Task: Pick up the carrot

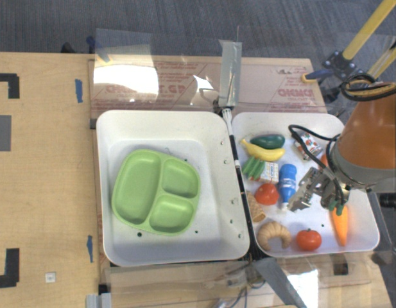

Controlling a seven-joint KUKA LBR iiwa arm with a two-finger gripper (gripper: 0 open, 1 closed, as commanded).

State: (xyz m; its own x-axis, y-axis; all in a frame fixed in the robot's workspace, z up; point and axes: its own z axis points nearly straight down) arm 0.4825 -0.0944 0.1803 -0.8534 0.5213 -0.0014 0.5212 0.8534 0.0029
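Closest to where I stand, a croissant [275, 234] and a tomato [308, 239] lie along the six o'clock edge of the right bin [368, 241]. Four o'clock in that bin is where the carrot [339, 225] rests, lengthwise and near the wall, its green top tucked under the gripper [316, 194]. Whether the gripper's jaws are spread or pinched, I cannot tell. At nine o'clock from the gripper stands a blue bottle [287, 179], with a second tomato [267, 194] beside it. A banana [263, 150] lies toward twelve. The left bin [111, 133] carries a green divided plate [156, 190].
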